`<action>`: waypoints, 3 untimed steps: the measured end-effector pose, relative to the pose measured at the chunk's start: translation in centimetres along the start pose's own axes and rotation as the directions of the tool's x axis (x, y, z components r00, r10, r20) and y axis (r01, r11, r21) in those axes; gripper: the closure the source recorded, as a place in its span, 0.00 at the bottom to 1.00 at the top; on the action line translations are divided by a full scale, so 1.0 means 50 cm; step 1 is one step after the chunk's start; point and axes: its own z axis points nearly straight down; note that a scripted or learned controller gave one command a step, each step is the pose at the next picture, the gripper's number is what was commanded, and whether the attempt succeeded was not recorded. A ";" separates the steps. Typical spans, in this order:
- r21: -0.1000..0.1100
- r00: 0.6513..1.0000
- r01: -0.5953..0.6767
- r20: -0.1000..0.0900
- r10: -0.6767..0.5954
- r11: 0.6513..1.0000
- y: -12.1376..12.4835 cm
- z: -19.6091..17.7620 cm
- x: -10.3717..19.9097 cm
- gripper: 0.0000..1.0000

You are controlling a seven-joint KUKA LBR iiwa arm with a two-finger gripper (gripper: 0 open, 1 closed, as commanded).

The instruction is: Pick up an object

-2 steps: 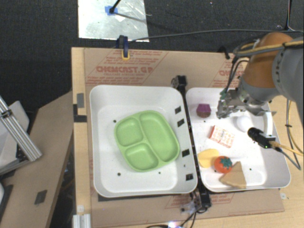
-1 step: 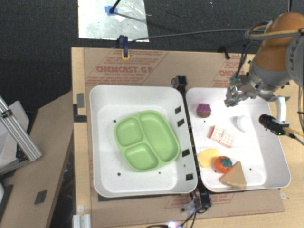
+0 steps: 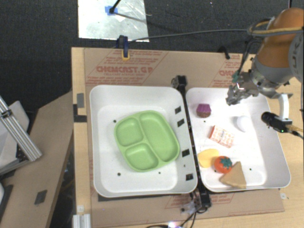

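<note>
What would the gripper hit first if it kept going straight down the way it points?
Probably bare floor of the right bin: the gripper points down near its far edge, with the purple object off to the side. Depth is uncertain.

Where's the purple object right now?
The purple object sits in the right bin, near its upper-left corner, above the red-and-white packet and left of the gripper.

A robotics lab is showing here: a grey and orange arm [image 3: 278, 46] is reaching over a surface [image 3: 142, 63] covered with protective printed board, two white bins [image 3: 102, 127] are sitting clipped together, cables [image 3: 190, 32] are trailing across black carpet, an aluminium frame piece [image 3: 19, 132] is leaning at the left, and toy food [image 3: 222, 164] is lying as test props.
</note>
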 end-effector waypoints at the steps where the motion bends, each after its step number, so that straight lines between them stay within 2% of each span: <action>1: 0.002 1.000 0.005 -0.002 -0.005 1.000 -0.048 -0.021 0.105 1.00; 2: 0.002 1.000 0.006 -0.003 -0.006 1.000 -0.087 -0.039 0.204 1.00; 3: 0.004 1.000 0.006 -0.003 -0.006 1.000 -0.125 -0.021 0.322 1.00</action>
